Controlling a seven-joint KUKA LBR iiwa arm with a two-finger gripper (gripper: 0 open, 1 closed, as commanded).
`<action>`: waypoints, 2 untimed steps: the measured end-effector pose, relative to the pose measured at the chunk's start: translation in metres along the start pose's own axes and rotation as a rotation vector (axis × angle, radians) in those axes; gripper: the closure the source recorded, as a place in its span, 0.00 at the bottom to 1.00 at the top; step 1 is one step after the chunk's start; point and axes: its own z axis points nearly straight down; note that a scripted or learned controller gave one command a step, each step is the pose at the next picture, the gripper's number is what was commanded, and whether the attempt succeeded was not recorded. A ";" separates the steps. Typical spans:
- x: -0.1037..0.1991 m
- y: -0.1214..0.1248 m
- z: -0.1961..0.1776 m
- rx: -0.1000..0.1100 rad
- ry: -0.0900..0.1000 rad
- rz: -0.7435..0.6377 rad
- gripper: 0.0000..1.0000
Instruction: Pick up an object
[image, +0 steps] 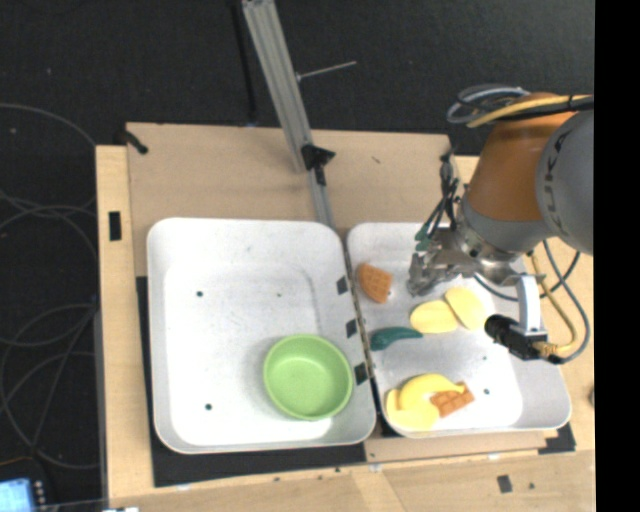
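**Gripper low in the right bin, above the pale yellow pieces**

The gripper (432, 272) hangs at the upper middle of the right bin (540, 405), its dark fingers pointing down — whether they are apart or together I cannot tell, and nothing shows between them. The nearest candidates lie just at its 5 o'clock: two pale yellow pieces (448, 311), touching each other. An orange piece (376, 284) sits at its 9 o'clock, near the bin's left wall. A teal utensil (395, 338) lies at 7 o'clock, and a yellow item with an orange piece on top (430, 400) rests at 6 o'clock, well apart, near the front rim.

To do this step well, I judge the arm should settle on one thing alone — the orange piece stands free, while the yellow pair touch and could slip or come up together. Centre over it, descend straight, close only at the floor.

Count: two bins; one green bowl (308, 375) in the left bin (200, 260); five or so loose things on the right.
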 end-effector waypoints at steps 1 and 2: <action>0.052 0.012 0.007 0.000 0.000 0.000 1.00; 0.110 0.029 0.002 0.001 0.001 0.003 1.00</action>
